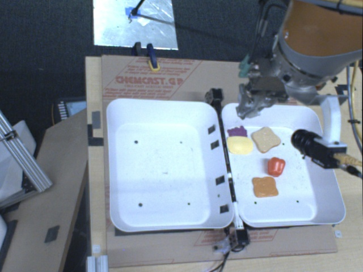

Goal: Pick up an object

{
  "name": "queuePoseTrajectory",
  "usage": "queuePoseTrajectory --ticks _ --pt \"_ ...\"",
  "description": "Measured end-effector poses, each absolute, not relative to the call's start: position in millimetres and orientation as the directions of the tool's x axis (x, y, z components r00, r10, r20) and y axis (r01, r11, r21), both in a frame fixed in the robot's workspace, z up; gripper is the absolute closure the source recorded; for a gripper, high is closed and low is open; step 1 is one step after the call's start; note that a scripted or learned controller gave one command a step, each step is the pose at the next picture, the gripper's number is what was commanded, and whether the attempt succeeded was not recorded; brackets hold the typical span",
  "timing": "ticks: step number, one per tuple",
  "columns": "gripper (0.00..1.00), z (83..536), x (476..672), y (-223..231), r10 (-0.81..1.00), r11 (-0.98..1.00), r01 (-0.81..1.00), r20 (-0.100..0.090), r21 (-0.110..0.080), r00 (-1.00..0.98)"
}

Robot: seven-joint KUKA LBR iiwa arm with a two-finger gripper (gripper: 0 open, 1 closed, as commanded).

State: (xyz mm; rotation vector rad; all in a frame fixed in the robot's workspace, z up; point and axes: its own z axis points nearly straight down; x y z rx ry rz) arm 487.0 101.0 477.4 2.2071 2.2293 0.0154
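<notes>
The objects, 5 of them, all lie in the right bin (326,208): a purple piece (237,131) against the divider, a yellow piece (240,146) touching it just below, a toast-shaped slice (265,139) beside those, a red pepper-like piece (276,166) and an orange slab (265,187) nearer the front. The left bin (122,152) is bare. The gripper (249,109) hangs over the right bin's far-left corner, just above the purple piece; it carries nothing, though from here I cannot tell how wide it stands. I'd say the purple and yellow pair sit too tight together, and too near the wall. The red or orange piece stands apart, so a straight drop centred over 1 of those looks safer.
</notes>
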Motion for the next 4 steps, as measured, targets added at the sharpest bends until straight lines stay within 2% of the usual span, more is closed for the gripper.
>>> queuePoseTrajectory --ticks 1,2,3,4 --pt "1.00 510 486.5 154 1.000 0.008 1.000 0.002 0.005 -0.008" --pt "1.00 525 511.3 196 1.000 0.008 1.000 0.002 0.004 -0.008" --pt "1.00 536 502.2 235 1.000 0.009 1.000 0.003 0.003 -0.009" --pt "1.00 535 553.4 234 1.000 0.000 1.000 0.001 0.005 0.000"
